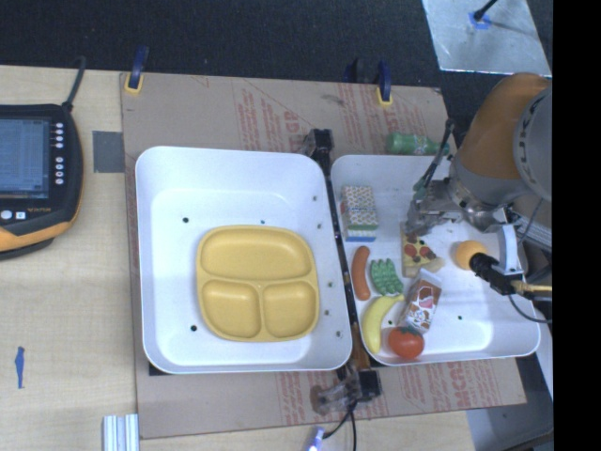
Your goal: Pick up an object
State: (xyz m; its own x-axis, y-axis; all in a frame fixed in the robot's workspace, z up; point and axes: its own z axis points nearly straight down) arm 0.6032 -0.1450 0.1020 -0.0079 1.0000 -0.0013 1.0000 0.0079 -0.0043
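Gripper (420, 222) low over the pizza slice (417, 253), grip impossible to tell, sausage (362, 271) and banana (376, 321) nearby.

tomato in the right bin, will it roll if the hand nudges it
Probably: the tomato looks round and smooth, so it may roll or slip. The banana and carton touching it might check that. It looks like a light toy.

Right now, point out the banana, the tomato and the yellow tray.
banana (374, 323), camera view, middle of its curved body.
tomato (406, 343), camera view, centre of its red top.
yellow tray (255, 253), camera view, floor of its large upper compartment.
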